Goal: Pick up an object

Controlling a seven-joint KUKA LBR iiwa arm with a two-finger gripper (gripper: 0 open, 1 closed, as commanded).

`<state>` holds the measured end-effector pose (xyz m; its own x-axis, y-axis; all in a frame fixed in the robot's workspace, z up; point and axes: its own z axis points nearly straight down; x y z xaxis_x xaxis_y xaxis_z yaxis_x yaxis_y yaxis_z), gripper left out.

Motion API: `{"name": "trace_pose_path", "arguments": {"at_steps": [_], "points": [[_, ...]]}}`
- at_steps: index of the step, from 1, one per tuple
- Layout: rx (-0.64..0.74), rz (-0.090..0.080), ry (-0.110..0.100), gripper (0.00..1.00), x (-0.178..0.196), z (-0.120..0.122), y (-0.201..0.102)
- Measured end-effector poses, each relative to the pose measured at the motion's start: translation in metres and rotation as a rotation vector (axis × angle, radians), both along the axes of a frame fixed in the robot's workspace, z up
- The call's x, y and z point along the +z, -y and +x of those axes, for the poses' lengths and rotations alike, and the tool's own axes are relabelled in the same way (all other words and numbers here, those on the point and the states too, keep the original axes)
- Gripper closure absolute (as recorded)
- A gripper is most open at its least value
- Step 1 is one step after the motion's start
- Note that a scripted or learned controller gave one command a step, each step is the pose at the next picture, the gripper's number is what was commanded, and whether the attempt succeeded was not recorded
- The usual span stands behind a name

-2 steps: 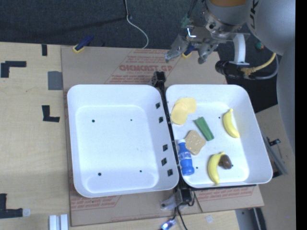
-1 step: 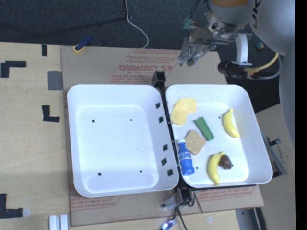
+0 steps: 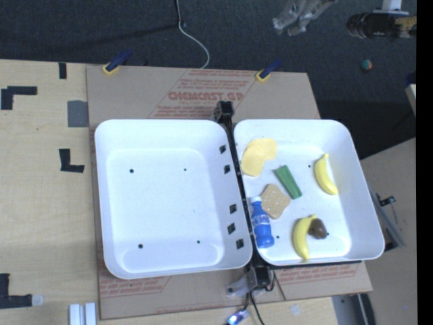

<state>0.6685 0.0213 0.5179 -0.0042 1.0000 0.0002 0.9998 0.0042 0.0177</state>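
Nearest the camera, at the bottom edge of the bench, some black cabling is trailing out from under the seam where the two bins are meeting. Just above it, in the right bin, a blue bottle is lying along the left wall, its cap end pointing toward the far side. A tan cracker-like piece is touching the bottle's upper right. A yellow banana is curving along the near right part of that bin, with a small brown lump sitting against its upper end. A green block is lying tilted near the middle, just beyond the tan piece. A pale yellow rounded piece is resting at the far left corner, and a second banana is lying toward the right wall, well apart from the first. The left bin is sitting flush beside the right one on a brown cardboard sheet. I am hanging my gripper well above and beyond the bins, over the dark floor at the far right, and it is touching none of the objects. It is looking blurred from here, so I cannot tell how it is set; nothing is showing in it.
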Motion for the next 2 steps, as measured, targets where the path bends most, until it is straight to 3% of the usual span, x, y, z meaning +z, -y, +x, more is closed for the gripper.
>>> {"name": "trace_pose_path", "arguments": {"at_steps": [1,2], "points": [[-0.008,-0.003,-0.035,1.00,-0.172,-0.002,0.037],[-0.002,-0.001,-0.009,1.00,-0.001,0.000,0.020]]}}
